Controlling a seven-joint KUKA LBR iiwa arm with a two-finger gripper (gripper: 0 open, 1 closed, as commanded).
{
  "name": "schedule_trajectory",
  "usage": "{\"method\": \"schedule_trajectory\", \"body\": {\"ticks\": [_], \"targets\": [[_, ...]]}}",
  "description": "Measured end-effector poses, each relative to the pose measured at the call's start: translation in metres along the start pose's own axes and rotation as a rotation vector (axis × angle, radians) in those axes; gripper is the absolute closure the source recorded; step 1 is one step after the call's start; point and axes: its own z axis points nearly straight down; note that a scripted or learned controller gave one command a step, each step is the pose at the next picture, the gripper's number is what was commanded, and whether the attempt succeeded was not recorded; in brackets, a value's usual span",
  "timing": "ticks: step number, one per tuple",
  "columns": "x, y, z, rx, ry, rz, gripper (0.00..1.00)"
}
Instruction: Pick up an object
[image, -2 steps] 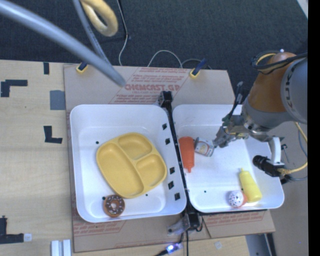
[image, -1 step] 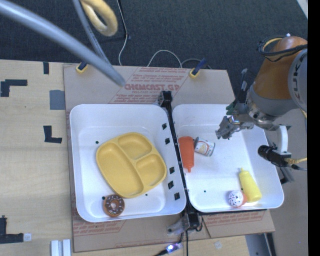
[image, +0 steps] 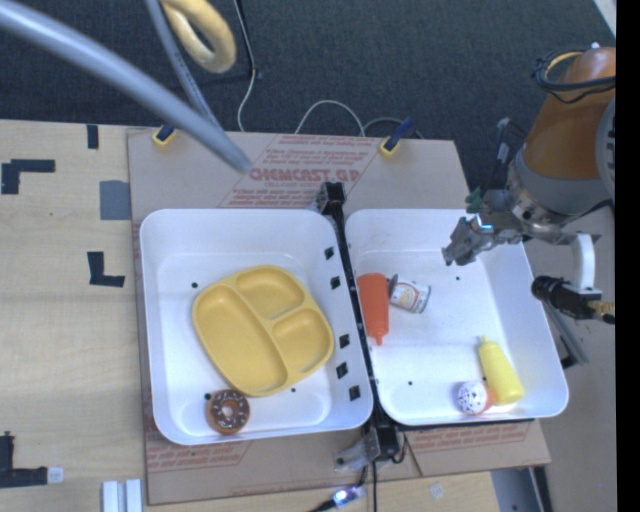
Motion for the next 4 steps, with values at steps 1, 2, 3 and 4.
{"method": "schedule_trajectory", "body": {"ticks": [1, 2, 3, 4], "targets": [[0.050, -0.013, 0.014, 0.006, 0.001, -0.003, 1.00], [0.093, -0.020, 0.019, 0.006, 0.001, -0.003, 1.00], [0.139, -0.030, 0.020, 0.006, 0.001, -0.003, 1.00], [0.195, -0.029, 0.036, 0.007, 0.000, -0.004, 1.00]]}}
